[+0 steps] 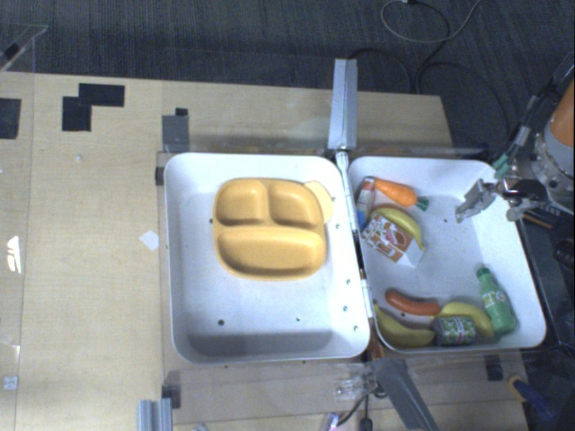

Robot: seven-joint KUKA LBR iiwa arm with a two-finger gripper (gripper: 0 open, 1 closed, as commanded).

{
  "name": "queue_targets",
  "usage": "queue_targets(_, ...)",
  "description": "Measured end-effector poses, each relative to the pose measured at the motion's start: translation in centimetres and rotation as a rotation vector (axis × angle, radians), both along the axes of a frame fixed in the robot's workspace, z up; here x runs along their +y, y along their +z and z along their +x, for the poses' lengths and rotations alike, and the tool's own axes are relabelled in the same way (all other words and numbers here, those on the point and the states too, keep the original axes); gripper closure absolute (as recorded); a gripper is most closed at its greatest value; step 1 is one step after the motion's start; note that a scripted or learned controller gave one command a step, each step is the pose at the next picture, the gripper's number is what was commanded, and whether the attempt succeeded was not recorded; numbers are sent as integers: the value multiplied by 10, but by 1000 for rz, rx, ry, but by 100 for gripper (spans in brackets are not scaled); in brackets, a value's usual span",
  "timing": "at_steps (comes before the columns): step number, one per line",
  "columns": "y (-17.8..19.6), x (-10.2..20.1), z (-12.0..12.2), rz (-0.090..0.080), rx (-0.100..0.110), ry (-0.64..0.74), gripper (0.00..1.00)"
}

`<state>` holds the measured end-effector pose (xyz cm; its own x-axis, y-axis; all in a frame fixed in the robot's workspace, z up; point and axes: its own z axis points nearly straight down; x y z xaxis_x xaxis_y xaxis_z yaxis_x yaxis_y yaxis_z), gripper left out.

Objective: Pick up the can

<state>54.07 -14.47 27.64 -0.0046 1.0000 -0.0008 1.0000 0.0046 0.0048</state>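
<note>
where the arm enters from the right of my camera view, i read the gripper [490, 196] above the upper right part of the right bin [526, 268], near its far right corner; one grey finger [473, 200] slants down and to the left over bare bin floor; i cannot tell whether the jaws stand apart or together, and i see nothing between them.

the can [455, 329] lies on its side at the near edge of the right bin, dark with a green label; it rests against a yellow banana [404, 331] on its left and a second banana [467, 312] curving just behind it; a green bottle [495, 301] lies tilted just to its right, near the bin's near right corner; a red sausage [413, 304] lies just behind the left banana; the can is well apart from the gripper.

further back in the same bin, a small juice carton [390, 240] lies tilted with a third banana [404, 223] touching its upper side; an orange carrot [395, 192] lies behind these, close to the bin's far left corner; a small bottle [364, 203] lies along the left wall.

the left bin [193, 268] bears a yellow divided tray [269, 227], set toward its far half; both bins sit side by side on the pale wooden bench [81, 241].
</note>
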Motion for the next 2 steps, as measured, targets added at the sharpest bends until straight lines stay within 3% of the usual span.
queue_targets(1, -107, -12, 56, 0, 1, 96, 0)
queue_targets(2, -185, 2, 38, 2, -1, -148, 0)
